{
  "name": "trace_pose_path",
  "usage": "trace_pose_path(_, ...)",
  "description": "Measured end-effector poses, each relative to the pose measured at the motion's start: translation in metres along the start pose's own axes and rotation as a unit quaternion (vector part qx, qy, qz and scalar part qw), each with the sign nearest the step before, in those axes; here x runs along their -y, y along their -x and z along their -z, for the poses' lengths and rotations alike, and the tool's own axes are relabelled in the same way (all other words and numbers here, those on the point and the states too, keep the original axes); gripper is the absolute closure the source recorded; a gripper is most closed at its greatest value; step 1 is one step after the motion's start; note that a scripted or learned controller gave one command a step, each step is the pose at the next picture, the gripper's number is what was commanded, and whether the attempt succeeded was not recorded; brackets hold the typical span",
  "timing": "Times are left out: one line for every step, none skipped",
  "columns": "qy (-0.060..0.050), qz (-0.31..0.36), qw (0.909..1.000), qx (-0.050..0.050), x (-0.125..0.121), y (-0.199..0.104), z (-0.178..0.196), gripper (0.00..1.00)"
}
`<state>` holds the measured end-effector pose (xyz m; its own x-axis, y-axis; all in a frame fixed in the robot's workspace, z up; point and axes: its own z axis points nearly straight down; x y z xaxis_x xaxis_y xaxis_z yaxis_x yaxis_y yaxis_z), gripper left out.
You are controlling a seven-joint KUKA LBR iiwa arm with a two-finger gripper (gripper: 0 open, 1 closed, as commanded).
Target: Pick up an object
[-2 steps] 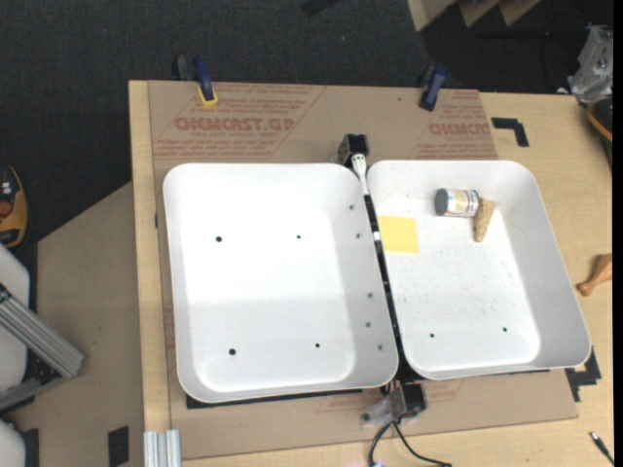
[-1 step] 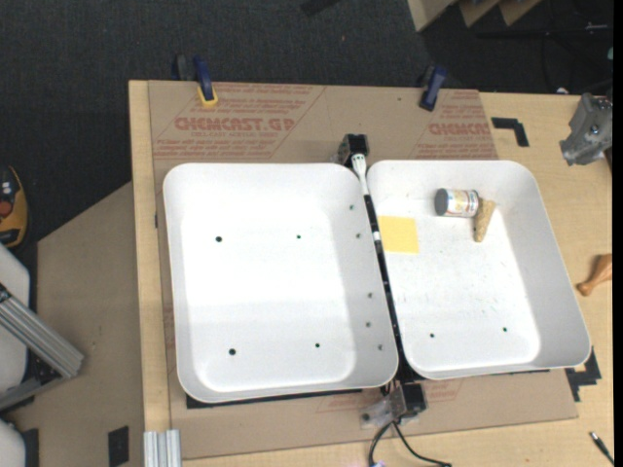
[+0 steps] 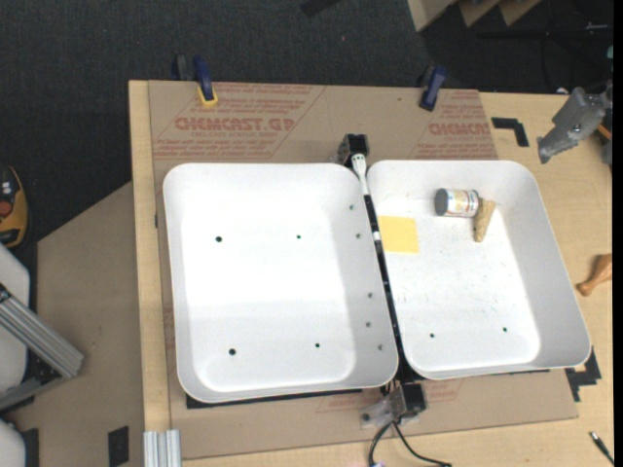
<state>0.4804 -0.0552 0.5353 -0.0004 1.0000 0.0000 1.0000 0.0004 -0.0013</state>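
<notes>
The right bin [image 3: 550,300] holds three things in its far half. A small grey and cream cylinder [image 3: 457,202] lies on its side. A tan wooden wedge [image 3: 483,220] rests just right of it, touching or nearly touching. A flat yellow square [image 3: 398,234] lies near the bin's left wall. My gripper [image 3: 552,144] shows as a grey metal piece at the far right, outside the bin's back right corner and well apart from all three things. Nothing is seen in its grasp.
The left bin [image 3: 195,348] sits beside the right one on a brown board [image 3: 292,120]. Blue clamps [image 3: 202,76] [image 3: 431,86] hold the board's far edge. A small brown thing [image 3: 594,280] lies off the right bin's right side. An aluminium rail [image 3: 39,334] crosses the lower left.
</notes>
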Motion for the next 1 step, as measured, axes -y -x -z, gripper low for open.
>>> trace_pose_path(0.002, 0.000, 1.0000, 0.001, -0.0006, -0.0001, 0.0113, 1.00)
